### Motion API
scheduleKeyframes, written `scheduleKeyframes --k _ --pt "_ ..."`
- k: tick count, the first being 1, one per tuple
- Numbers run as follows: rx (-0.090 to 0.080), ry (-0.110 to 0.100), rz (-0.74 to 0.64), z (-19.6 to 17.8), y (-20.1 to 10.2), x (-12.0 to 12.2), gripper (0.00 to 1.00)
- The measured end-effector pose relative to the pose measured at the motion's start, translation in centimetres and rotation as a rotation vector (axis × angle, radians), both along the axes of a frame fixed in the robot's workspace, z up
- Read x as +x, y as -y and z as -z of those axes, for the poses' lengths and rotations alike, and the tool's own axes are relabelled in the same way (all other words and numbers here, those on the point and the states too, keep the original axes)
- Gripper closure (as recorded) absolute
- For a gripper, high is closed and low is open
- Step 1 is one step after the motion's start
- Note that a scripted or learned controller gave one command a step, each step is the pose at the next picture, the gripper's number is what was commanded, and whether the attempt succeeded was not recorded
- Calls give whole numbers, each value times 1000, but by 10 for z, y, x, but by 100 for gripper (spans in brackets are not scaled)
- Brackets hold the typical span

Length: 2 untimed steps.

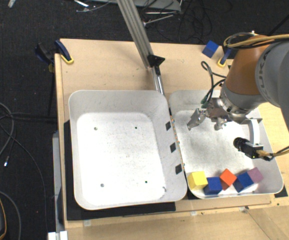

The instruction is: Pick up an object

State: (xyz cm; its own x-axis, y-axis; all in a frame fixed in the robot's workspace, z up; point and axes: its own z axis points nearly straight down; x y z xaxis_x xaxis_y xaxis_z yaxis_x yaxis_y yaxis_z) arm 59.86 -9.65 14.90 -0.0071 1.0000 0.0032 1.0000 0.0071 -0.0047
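Several small blocks lie along the near edge of the right bin: a yellow block, a blue block, an orange block, a second blue block and a pale purple block. My gripper hangs over the far middle of that bin, well away from the blocks. Its two fingers stand apart, open, with nothing between them.
The left bin sits beside the right one. A metal pole slants over the bench's far side. Another blue block rests on the bench behind the right bin. A black cable fitting hangs under the wrist.
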Motion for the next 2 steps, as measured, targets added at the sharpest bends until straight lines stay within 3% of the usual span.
scheduleKeyframes --k 1,2 --pt "-2 6 4 -49 -14 -37 0" --pt "-4 2 9 -46 -9 -73 0"
